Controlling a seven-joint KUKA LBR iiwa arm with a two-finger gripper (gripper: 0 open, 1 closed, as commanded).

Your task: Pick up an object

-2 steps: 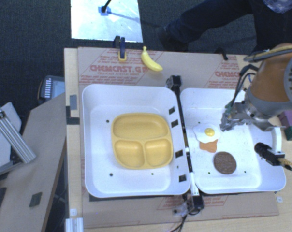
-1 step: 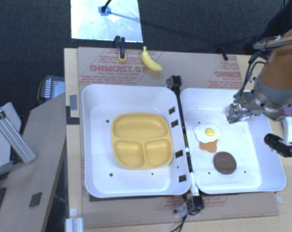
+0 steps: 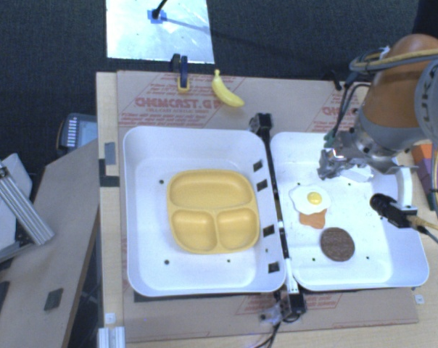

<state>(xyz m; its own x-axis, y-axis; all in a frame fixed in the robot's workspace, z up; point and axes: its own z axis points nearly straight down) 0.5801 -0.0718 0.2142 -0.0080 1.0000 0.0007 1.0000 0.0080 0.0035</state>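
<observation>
— What's there, left to right?

— A yellow tray [image 3: 210,220] in the left bin [image 3: 143,194], and a banana [image 3: 226,91] lying on the bench beyond it. In the right bin [image 3: 400,267], a fried egg [image 3: 310,199] sits mid-bin, with an orange piece [image 3: 312,219] touching its near edge and a brown patty [image 3: 337,243] nearer still.

— And you?

— My gripper [image 3: 333,162] hangs just beyond the egg, at its far right. Whether my jaws stand apart or together, I cannot tell.

— How will the egg handle?

— Light, flat, probably stiff and slick plastic. I'd pinch across its thin white edge; the patty's thicker rim looks easier.
</observation>
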